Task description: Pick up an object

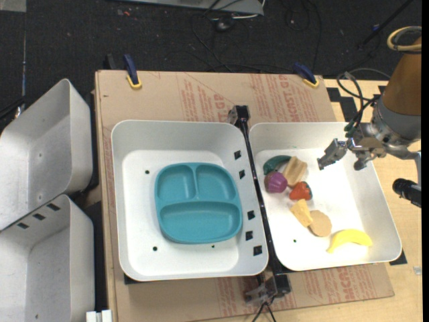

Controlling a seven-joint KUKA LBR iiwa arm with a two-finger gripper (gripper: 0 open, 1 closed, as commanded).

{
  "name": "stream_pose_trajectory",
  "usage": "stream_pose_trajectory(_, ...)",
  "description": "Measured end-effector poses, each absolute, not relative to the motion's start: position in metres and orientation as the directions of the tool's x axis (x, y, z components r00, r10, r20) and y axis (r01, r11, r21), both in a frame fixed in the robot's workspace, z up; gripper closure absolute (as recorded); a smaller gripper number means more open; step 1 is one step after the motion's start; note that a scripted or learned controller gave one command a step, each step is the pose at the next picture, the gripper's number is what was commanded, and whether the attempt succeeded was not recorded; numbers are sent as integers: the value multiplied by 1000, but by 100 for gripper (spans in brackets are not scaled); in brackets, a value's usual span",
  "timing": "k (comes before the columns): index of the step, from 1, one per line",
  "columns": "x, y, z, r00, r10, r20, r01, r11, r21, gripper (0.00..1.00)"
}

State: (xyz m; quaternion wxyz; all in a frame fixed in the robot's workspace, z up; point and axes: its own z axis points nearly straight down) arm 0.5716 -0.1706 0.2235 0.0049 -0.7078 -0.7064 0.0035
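The right bin (365, 200) holds several toy foods: a dark green piece (275, 162), a tan block (295, 170), a purple onion-like piece (275, 182), a red piece (301, 191), a yellow wedge (301, 212), a round tan piece (320, 224) and a yellow banana (349, 239). My gripper (345, 155) hangs over the bin's upper right part, open, its two dark fingers spread with nothing between them. It is to the right of the food cluster and apart from it.
The left bin (134, 247) bears a teal divided plate (198, 202). Two spare white bins (40, 173) lie off the bench at the left. Blue-and-yellow clamps (133, 76) hold the cardboard at the back edge. Cables trail near the arm at the right.
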Motion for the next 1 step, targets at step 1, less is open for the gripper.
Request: stream_pose_trajectory(1, 574, -170, 230, -1, 1000, 0, 1000, 1, 0, 0)
